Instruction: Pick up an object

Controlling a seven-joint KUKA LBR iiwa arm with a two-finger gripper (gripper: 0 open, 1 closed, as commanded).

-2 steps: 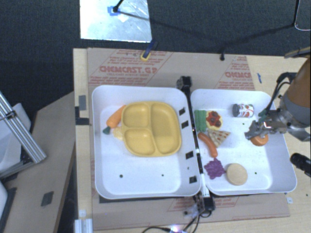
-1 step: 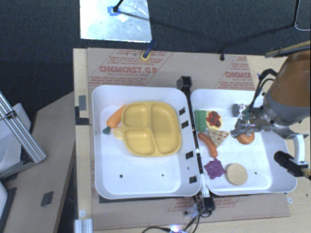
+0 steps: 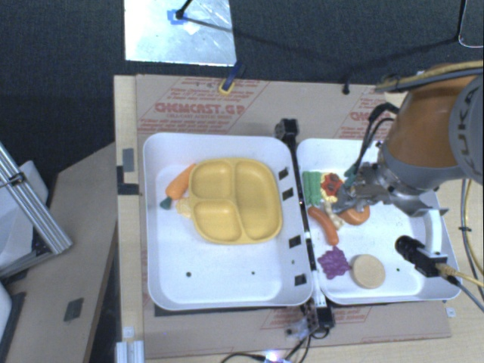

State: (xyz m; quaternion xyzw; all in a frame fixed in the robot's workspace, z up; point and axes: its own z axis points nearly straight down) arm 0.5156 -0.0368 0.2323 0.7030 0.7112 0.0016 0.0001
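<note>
The task names no particular object; the candidates lie in the right bin. At its left side sits a cluster: a green piece, a red piece with a bit of yellow beside it, and an orange-red piece under the tool. An orange sausage runs from the cluster toward the near edge, its long axis slanting down and to the right in the view. Nearer the front edge lie a purple grape bunch and, just beside it to the right, a tan disc.

The tool hangs over the cluster's right side, low above the orange-red piece or touching it; which, cannot be told. Whether it is apart or together cannot be told either, as the wrist and cables cover it. Nothing is seen clamped in it.

Judgement: the orange-red piece is the nearest candidate, lying directly below the tool, with the sausage just to the left and nearer the camera. The pieces crowd each other, so a grasp here risks catching two or none.

The arm enters from the right.

The left bin holds a yellow tray with a carrot against its left edge. Both bins rest on the table.
</note>
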